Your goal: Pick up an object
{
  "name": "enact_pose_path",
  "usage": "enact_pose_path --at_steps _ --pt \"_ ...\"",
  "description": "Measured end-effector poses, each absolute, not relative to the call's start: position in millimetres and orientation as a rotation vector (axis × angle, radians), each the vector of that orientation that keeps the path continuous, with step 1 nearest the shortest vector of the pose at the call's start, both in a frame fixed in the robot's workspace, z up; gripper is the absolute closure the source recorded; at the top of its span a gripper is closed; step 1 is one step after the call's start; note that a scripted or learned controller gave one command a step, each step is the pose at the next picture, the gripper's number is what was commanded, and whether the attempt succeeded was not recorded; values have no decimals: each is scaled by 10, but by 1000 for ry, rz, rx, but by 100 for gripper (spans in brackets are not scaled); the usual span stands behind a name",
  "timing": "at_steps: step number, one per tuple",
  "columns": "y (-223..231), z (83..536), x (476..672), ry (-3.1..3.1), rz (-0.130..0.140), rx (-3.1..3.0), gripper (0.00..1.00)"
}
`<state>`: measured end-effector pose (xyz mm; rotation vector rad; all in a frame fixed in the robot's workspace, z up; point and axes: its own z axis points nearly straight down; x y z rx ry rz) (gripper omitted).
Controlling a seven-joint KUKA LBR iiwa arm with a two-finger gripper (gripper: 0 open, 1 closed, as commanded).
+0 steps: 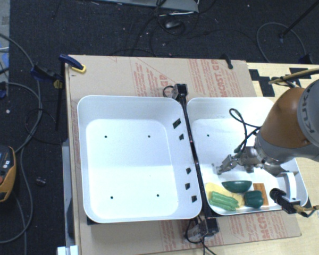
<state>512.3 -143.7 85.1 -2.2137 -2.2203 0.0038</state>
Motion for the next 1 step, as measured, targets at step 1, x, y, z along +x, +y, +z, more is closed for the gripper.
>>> enact_pose_path --at_steps 1 --pt "-406 1925 4976 -2235 -11 -2214 0"
